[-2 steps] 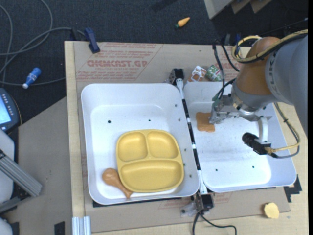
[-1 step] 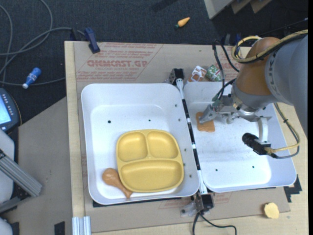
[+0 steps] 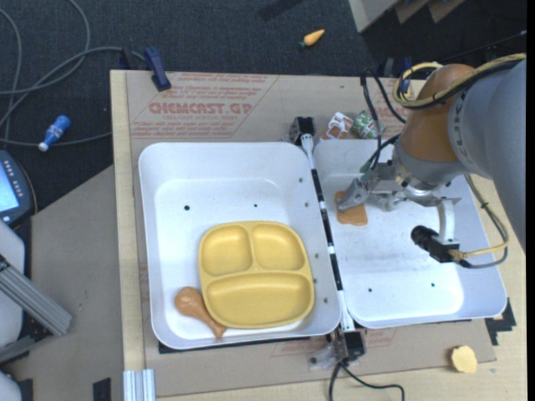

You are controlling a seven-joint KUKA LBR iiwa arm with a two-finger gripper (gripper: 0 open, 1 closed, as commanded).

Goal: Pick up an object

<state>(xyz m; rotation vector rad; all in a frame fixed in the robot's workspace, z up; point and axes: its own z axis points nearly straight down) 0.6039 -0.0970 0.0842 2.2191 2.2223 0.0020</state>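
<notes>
A robotics lab: cardboard-topped bench (image 3: 209, 107), loose cables (image 3: 50, 23) on dark carpet, aluminium framing (image 3: 33, 299).

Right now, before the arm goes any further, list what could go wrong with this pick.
1. The hand sits low over the flat orange piece, which lies close to the right bin's left wall; a finger may hit that wall.
2. The piece looks thin and flat, so it may slip out.
3. The black and yellow cable hangs below the arm over the bin and might snag.
</notes>
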